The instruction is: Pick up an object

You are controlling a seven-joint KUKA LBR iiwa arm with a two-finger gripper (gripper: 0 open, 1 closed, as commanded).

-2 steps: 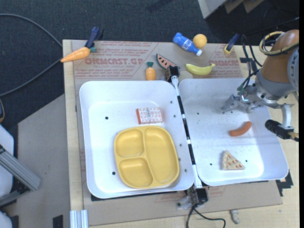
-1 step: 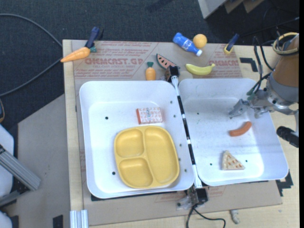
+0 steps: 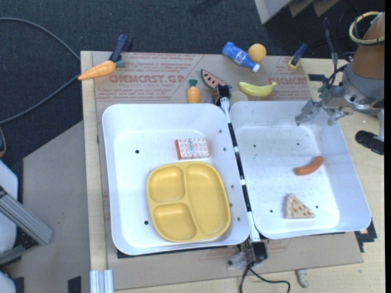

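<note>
An orange sausage (image 3: 309,165) lies flat near the middle of the right bin (image 3: 269,127). A toast-colored pizza slice (image 3: 297,207) lies flat near that bin's front edge, apart from it.

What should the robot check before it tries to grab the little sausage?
1. Sausage lies in the right bin: ok.
2. Sausage has room around it, apart from the waffle slice: ok.
3. Gripper is over the sausage: not ok, it sits at the bin's far right corner.
4. Gripper is holding nothing: cannot tell.
5. Way from gripper to sausage is free: ok, just bare bin floor between them.
6. Yellow tray and small box are out of the way in the left bin: ok.
</note>
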